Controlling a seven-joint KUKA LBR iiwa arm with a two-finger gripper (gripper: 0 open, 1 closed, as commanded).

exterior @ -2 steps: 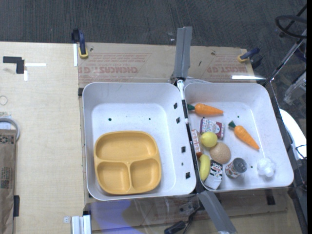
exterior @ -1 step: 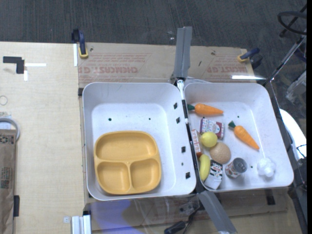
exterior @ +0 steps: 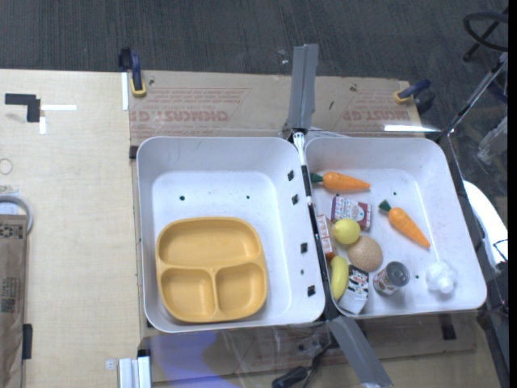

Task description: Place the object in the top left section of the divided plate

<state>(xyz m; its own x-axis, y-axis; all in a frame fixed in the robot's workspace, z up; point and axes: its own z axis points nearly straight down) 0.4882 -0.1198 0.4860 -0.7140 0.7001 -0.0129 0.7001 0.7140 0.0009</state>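
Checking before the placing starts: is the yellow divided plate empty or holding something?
Empty. All three sections of the divided plate show bare yellow; the toy food lies in the right bin.

We could not read the print on the small packet or on the can; both were too small. The white lump was too blurred to name. 1 carton partly hid the banana, and the frame's edge cut off the brown bag.
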